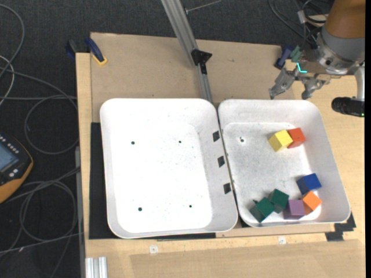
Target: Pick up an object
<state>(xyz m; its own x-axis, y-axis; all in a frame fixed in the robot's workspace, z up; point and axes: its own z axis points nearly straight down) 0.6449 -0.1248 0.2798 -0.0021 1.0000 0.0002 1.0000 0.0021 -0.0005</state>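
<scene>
Two shallow white plastic bins sit side by side on the light wooden tabletop (pixel 151 68), and we read the scene from the biggest item down. Our grey arm with its orange band (pixel 346 16) reaches in at the upper right. The left-hand bin (pixel 116 120) lies beside the right-hand bin (pixel 255 112), which holds every candidate for the pick.

Our end effector (pixel 295 87) hangs above the tabletop just beyond the far rim of the right-hand bin, its two fingers spread apart and gripping nothing.

Inside that bin, a yellow cube (pixel 280 140) and a red-orange cube (pixel 297 136) touch each other near the far wall, well apart from the rest. Along the near wall sits a tighter cluster: a blue cube (pixel 309 182), an orange cube (pixel 312 201), a purple cube (pixel 296 208) and two dark green blocks (pixel 279 198) (pixel 264 209), packed close and partly against the bin's rim.

We judge the approach not yet begun. The yellow cube looks the best target, since it is nearest and has open floor on its left side. We would come straight down over it, set the fingers across its two free faces rather than the face against the red-orange cube, and close only once low enough. The near cluster looks harder, with little finger room.
</scene>
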